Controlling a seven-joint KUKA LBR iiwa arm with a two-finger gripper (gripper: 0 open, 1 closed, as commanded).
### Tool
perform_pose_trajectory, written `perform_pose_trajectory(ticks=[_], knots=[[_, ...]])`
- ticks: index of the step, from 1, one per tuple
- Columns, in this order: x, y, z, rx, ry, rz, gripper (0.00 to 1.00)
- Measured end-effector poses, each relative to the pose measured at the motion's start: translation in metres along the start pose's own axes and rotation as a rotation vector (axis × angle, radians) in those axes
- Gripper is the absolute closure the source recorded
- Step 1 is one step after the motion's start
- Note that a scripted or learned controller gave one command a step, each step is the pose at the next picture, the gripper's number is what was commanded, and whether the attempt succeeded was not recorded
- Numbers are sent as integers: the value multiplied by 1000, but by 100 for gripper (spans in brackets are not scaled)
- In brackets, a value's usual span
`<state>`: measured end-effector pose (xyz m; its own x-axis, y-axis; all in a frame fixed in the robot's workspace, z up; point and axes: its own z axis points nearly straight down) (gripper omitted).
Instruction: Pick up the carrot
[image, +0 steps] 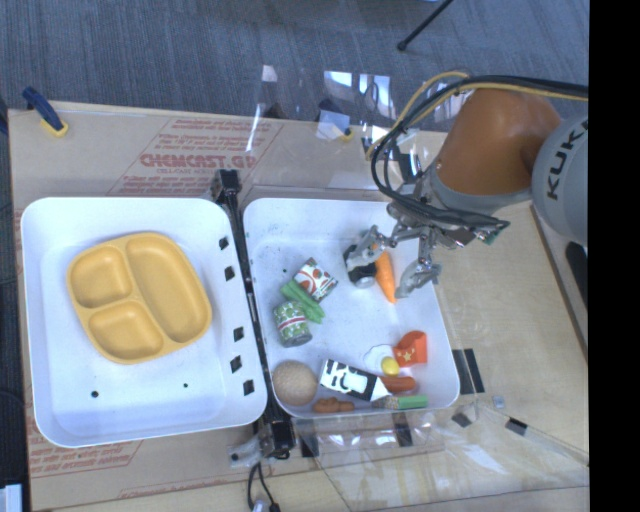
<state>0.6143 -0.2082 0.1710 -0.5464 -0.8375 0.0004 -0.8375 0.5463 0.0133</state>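
Carrot (386, 277): orange, upright-ish, right bin (440, 330) (upper area), between fingers of pincer (392, 272); pincer clenched on it, arm from right.

There are two white bins (40, 300), one yellow divided plate (138, 296), one carrot (385, 277) and two small cans (293, 323).

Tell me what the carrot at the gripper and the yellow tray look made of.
Carrot: probably toy plastic, with a smooth, uniformly bright orange skin. Yellow tray: likely molded plastic with a matte finish, judging by its three rounded compartments and soft, dull highlights.
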Motion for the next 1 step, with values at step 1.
perform_pose_trajectory(ticks=[1], knots=[[4,3,80,12,-3,340,0]])
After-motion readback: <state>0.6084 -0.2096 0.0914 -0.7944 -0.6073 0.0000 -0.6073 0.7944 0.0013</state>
